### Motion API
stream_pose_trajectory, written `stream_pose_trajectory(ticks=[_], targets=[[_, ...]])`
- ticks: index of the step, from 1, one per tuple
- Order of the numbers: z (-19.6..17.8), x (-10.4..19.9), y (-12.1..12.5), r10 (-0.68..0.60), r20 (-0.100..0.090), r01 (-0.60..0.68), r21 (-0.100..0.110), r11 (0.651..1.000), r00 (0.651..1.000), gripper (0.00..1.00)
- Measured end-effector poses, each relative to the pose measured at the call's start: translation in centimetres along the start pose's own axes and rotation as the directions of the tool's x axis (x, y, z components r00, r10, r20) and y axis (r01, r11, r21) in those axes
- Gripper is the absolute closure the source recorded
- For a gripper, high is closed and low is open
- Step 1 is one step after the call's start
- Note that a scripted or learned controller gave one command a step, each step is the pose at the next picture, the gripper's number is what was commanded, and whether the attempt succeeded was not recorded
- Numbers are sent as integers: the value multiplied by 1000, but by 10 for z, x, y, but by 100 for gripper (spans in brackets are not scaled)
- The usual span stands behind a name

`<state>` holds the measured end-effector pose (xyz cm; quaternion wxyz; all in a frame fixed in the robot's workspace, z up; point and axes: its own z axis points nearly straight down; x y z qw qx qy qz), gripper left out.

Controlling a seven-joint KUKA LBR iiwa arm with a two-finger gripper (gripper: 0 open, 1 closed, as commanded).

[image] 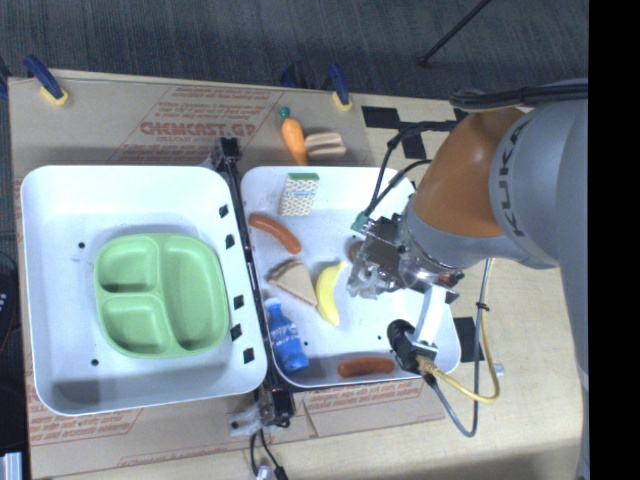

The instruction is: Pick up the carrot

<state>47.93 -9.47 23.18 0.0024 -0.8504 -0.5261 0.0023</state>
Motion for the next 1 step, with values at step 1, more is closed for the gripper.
stream_pose_trajectory(ticks=[1], targets=[[-45,-5,-1,538,-2,-538,-2,843,843,100]])
